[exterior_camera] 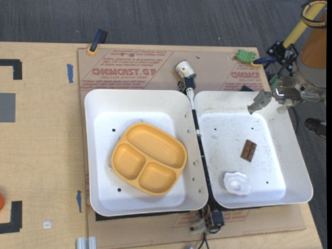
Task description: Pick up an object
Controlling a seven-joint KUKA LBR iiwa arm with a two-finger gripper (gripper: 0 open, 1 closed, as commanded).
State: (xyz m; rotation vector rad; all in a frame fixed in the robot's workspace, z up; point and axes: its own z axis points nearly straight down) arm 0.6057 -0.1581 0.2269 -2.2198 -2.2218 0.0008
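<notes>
You can read "CHEMCAST" printed in red on the brown cardboard sheet [129,66] that lies under both bins on the worktop [36,139], once behind the left bin and again, partly cut off, behind the right one. The left bin [98,118] holds a yellow divided plate [149,157] with three compartments, lying flat near the bin's middle and turned at a slant. In the right bin [290,185] you will find a small brown chocolate bar [249,150], its long axis running almost front to back with a slight tilt, near the bin's centre. Nearer the front edge, apart from the bar, sits a small white lumpy object [236,183]. The gripper [258,104] hangs over the right bin's back right corner, well away from both things, and you cannot tell how its fingers are set. A green clip [246,56] sits on the cardboard's back right corner and a blue and yellow clamp [97,40] on its back left.
</notes>
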